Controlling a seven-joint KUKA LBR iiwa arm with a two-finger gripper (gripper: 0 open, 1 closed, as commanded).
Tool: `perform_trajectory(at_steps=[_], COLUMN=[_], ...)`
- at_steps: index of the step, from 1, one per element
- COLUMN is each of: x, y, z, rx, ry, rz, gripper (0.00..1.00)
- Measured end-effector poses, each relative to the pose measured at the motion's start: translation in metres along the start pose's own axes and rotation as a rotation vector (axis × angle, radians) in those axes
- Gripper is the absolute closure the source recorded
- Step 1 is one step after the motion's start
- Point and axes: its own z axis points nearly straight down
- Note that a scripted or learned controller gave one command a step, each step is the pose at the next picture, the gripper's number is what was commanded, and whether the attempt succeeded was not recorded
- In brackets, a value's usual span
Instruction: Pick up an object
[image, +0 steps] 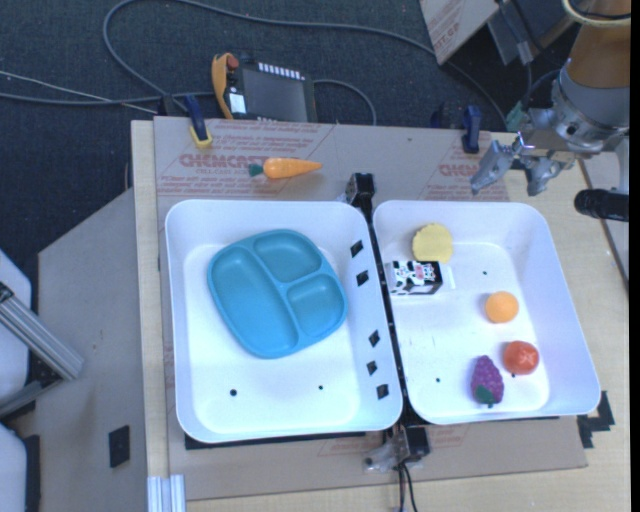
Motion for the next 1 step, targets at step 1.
perform_trajectory(at_steps=[1], x=[0.0004], y=[0.0019], z=[-0.0069], rx=[-0.012], ry=[-0.002], rz=[-0.002], gripper=[0.0])
